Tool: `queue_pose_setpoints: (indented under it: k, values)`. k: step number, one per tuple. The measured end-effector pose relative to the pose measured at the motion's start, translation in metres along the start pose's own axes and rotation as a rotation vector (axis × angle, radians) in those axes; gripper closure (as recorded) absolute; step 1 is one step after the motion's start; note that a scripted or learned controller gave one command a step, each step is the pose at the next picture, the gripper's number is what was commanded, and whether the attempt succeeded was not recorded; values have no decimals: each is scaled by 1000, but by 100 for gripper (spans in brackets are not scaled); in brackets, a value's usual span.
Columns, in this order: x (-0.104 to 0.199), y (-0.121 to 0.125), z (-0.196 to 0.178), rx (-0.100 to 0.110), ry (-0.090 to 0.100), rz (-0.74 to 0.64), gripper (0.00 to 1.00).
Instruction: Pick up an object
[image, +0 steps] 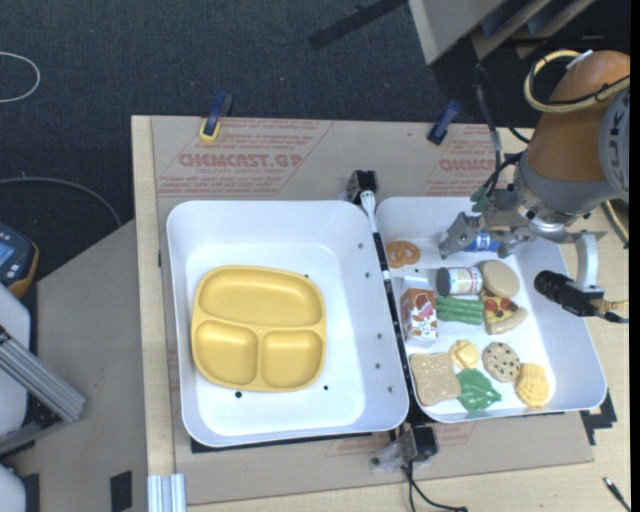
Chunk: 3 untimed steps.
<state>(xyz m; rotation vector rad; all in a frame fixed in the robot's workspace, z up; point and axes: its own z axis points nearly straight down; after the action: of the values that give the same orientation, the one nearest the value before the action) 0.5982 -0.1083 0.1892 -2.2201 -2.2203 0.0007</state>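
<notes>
Nothing picked yet: gripper (478, 236) hovers over right bin (590, 375) toys; fingers' state unclear, cannot tell.

Robotics lab test bench.
A grey-and-orange industrial arm (575, 110) reaches over two white bins (185, 250) on a protective-film-covered board (240, 150) fixed with clamps (213, 118) at its far edge; loose cables (430, 490) trail off the near edge onto dark carpet (120, 60).
</notes>
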Motion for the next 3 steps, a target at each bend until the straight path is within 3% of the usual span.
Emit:
queue_pose_setpoints:
  k: [2,3]
  values:
    - [-5,-10,103,5,1,0,0]
    - [-6,-7,88,-4,-1,2,100]
